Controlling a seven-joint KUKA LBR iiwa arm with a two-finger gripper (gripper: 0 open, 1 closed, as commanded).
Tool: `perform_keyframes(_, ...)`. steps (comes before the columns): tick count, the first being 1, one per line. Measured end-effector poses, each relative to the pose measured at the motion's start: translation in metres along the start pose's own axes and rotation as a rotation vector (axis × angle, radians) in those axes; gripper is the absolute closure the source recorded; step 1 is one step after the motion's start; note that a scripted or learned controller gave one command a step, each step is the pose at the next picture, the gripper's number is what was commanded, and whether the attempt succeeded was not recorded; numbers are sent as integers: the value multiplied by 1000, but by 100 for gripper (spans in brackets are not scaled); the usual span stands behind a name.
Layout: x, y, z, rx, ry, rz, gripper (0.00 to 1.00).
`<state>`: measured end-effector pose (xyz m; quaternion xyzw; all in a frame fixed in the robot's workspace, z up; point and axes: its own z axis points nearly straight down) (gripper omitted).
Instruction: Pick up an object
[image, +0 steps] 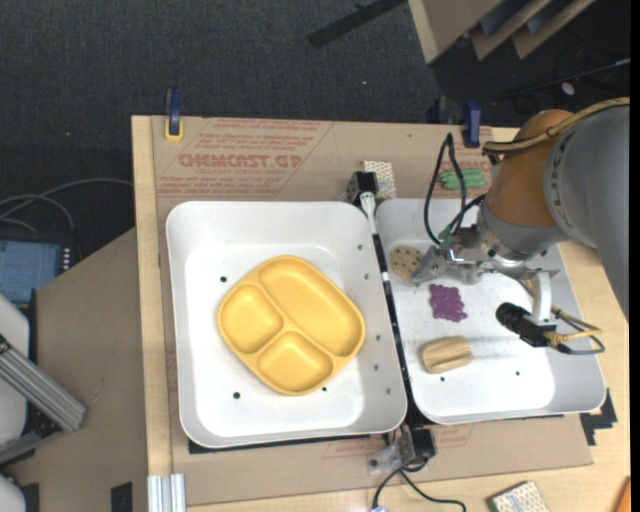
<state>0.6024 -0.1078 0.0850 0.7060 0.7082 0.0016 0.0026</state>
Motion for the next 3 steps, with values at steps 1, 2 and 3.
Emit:
perform_keyframes(1, 1, -33, 0, 10, 3, 4, 0)
perform_keyframes(2, 0, -31, -11, 4, 1, 4, 100)
perform_keyframes(3, 80, -19, -106, -5, 4, -6, 100)
